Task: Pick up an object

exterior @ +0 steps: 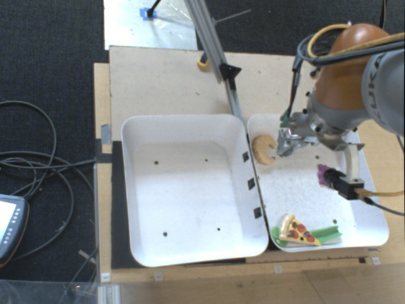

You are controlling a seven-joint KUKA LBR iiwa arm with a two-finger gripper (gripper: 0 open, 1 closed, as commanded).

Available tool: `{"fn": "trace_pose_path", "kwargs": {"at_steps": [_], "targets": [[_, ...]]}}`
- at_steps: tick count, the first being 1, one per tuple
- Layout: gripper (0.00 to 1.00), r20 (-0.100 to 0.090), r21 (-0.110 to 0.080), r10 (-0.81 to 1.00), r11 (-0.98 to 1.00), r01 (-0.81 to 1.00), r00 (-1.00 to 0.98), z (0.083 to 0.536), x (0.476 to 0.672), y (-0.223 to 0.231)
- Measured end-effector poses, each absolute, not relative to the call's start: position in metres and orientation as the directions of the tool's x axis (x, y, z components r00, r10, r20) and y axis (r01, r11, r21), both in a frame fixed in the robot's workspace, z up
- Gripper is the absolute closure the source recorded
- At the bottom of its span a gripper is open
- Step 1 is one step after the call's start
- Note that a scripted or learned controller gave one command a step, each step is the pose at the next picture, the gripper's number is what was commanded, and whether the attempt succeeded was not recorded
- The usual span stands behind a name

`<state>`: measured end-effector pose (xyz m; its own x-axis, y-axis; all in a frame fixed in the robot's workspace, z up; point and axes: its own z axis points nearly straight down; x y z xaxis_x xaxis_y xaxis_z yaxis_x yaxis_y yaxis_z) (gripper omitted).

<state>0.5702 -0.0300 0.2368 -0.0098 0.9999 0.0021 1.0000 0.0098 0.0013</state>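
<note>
A tan croissant [263,149] lies at the back left of the right bin [373,223], close to its left wall. My gripper [286,143] hangs just to the right of it, low over the bin floor, near the croissant's right end. A pizza slice [297,231] and a green piece [328,235] lie at the front of the same bin. A small purple object [328,175] sits toward the bin's right side, partly behind the arm's attachments.
The left bin [190,189] stands beside the right one, sharing a divider with black clips. A slanted metal pole [212,37] crosses above the bench's back. Cables lie on the floor at left.
</note>
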Motion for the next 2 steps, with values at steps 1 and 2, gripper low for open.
{"fn": "trace_pose_path", "kwargs": {"at_steps": [1, 2], "targets": [[1.0, 0.003, 0.001, 1.0, 0.011, 1.0, -0.011, 0.235, 0.574, 0.027], [1.0, 0.002, 0.003, 1.0, 0.01, 1.0, -0.01, 0.238, 0.59, 0.068]]}}
